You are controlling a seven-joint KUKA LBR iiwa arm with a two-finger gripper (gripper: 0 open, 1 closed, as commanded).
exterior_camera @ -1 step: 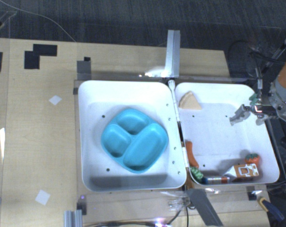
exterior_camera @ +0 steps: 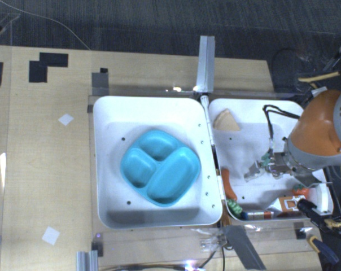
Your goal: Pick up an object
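Left white bin point(exterior_camera: 105, 151): its floor is largely taken up by a blue three-compartment plastic dish point(exterior_camera: 161, 166); bare strips are left along the walls and corners.
Right white bin point(exterior_camera: 249, 109): open floor is seen at the centre and toward the far wall.
Far-left corner of right bin: occupied by a tan wedge-shaped object point(exterior_camera: 226, 120).
Near wall of right bin: crowded by an orange carrot-like object point(exterior_camera: 228, 186) and small mixed items point(exterior_camera: 266, 212).
Right side: blocked by the grey arm with the orange band point(exterior_camera: 322, 131).

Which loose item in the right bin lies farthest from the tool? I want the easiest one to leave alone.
The tan wedge near the right bin's far-left corner. The orange piece and marker lie along the near edge, closer to the tool.
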